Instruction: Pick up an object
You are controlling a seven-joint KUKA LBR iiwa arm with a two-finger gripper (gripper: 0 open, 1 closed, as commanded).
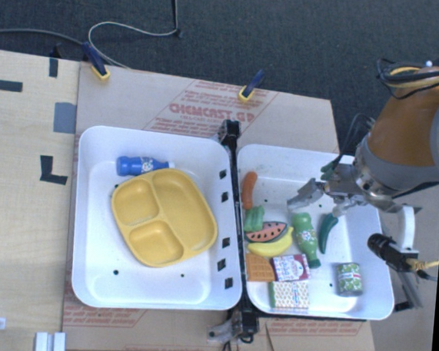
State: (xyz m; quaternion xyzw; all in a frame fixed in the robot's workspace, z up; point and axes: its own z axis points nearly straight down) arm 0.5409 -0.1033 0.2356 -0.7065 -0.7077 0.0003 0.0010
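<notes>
Toy food lies crowded in the right bin (381,302). No single target stands out. Green bottle (305,237) lies slanted near the bin's middle, just below the gripper (325,203). Dark green pepper (328,229) sits just to its right. Watermelon slice (266,232) rests against a yellow banana (269,247). Orange carrot (247,190) lies by the bin's left wall, with a small green piece (255,217) below it. Along the near edge: an orange waffle-like square (258,267), two small printed boxes (288,268) and (291,295), and a green can (349,278) off to the right, apart from the rest.

Gripper hangs over the upper middle of the right bin, its two fingers spread wide, one finger (307,193) reaching left, the other toward the pepper. Nothing sits between them. Cannot tell whether the tips touch the bin floor or the bottle.

Left bin (86,274) holds a yellow divided plate (163,216), set at a slant. Blue bottle (142,166) lies on its side just above the plate, touching or nearly touching its rim.

Both bins sit on a cardboard sheet (203,107), with two yellow-and-blue clamps (251,87) at its far edge.
</notes>
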